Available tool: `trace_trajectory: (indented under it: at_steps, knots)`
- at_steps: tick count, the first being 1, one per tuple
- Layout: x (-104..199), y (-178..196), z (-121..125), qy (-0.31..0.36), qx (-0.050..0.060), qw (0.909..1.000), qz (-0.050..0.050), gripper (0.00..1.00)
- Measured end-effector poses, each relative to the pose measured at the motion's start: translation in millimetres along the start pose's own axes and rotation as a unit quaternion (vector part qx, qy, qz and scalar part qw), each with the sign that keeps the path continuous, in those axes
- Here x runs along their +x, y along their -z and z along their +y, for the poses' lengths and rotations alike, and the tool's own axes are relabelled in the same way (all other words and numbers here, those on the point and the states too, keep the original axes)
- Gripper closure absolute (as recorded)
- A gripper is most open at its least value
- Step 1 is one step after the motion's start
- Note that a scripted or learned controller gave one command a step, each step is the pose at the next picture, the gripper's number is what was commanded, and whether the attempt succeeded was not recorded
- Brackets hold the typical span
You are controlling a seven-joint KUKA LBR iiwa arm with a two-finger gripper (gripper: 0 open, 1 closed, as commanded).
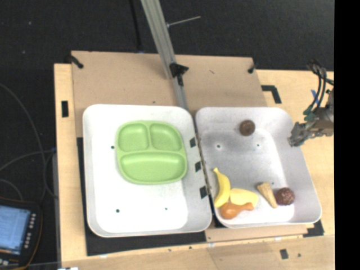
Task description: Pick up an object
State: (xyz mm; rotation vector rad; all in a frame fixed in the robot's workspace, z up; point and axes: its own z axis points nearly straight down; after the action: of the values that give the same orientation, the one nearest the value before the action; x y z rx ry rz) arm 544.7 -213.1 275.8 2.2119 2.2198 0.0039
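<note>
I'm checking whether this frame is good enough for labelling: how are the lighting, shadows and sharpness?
Camera view: light is even and soft across both bins, with no strong glare on the green divided plate; shadows are faint, a small one beside the brown ball; the whole frame is slightly soft, so the gripper at the right bin's edge is blurry and small.

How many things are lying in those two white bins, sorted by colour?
Green: 1, the divided plate in the left bin.
Yellow: 2, the banana and a yellow piece.
Brown: 2, two balls.
Orange: 1.
Tan: 1, a cone.
Total: 7.
</note>
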Motion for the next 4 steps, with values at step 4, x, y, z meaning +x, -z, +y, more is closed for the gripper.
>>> trace_trajectory:
  at_steps: [4]
  knots:
    - [216.9,-15.9,41.9,0.001,0.004,1.0,0.002,1.0]
